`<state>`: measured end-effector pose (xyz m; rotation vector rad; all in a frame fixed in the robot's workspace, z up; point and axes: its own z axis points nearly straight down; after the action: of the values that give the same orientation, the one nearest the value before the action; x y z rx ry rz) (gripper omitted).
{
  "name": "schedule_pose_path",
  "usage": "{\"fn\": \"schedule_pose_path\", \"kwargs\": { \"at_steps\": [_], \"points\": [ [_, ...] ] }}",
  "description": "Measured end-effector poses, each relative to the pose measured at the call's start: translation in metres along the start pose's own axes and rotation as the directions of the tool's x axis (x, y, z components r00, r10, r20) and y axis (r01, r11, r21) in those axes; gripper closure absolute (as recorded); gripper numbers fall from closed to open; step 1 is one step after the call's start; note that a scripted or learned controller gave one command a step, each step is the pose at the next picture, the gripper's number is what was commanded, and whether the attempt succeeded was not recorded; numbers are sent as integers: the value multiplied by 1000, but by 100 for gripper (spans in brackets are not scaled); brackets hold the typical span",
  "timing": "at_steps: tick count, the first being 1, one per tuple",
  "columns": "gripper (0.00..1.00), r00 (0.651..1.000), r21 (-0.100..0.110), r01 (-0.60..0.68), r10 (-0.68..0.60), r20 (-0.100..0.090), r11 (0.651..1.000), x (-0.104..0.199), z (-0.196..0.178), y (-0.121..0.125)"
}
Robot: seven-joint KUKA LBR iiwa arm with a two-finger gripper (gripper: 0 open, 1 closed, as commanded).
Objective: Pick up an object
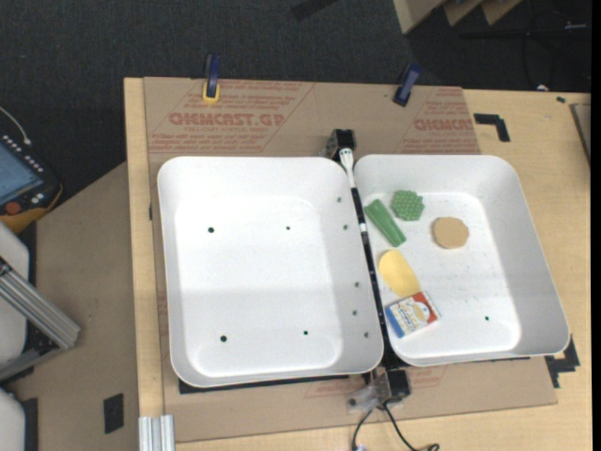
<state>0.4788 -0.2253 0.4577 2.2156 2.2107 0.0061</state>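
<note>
The right bin (507,252) holds 5 small things, among them a green stick (385,222) and perhaps a cookie (451,233).

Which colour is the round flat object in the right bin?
The round flat object is tan, seen in the camera view.

This is a robotics lab or test workshop. Two shallow white bins (254,271) sit side by side on a brown board (282,111) printed with red lettering. Blue clamps (212,76) pin the board's far edge, behind the bins. Cabling (380,412) trails off just in front of the bins, and aluminium framing (38,308) stands left of them over dark carpet (84,26).
</note>
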Motion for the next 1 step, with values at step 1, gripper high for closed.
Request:
{"fn": "schedule_pose_path", "kwargs": {
  "at_steps": [1],
  "points": [
    [100,1000,24,4,-4,-11,1000,23,148,15]
  ]
}}
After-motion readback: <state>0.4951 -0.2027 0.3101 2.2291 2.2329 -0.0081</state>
